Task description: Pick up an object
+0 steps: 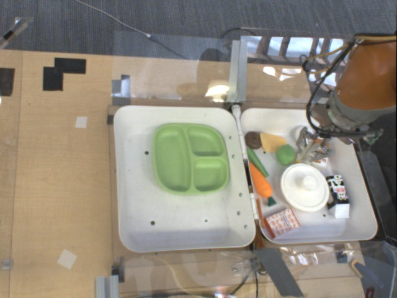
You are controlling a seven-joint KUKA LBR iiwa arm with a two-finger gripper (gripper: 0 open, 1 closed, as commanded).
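Your gripper [313, 146] sat low in the right bin [363, 166], near its back wall. It read as a tangle of shiny metal, and at that size you could not make out whether it was spread or closed; nothing showed plainly held in it. Above it the grey arm [366, 79], with its broad orange band, came in from the right and covered the bin's far right corner.

Just beside the gripper on the left lay a small, smooth green ball [286, 154]. It touched a pale yellow wedge [273, 143], and a dark brown rounded lump [253, 139] sat next to that. Just in front of the gripper stood a round white lidded bowl [304, 187], glossy, with a knob in the middle. This was the bulkiest thing there and took up the middle of the bin.

Along the left wall ran an orange carrot [262, 182] with a long green piece [257, 163] at its upper end. A flat red printed packet [283, 221] lay at the front. A black-and-white carton [338, 191] and a small white block [341, 211] crowded the bowl's right side. Bare floor showed mainly along the right wall.

The left bin [133, 185] held a green three-part plate [190, 158], with open white floor all round it. Both bins rested on the tan worktop [56, 185].
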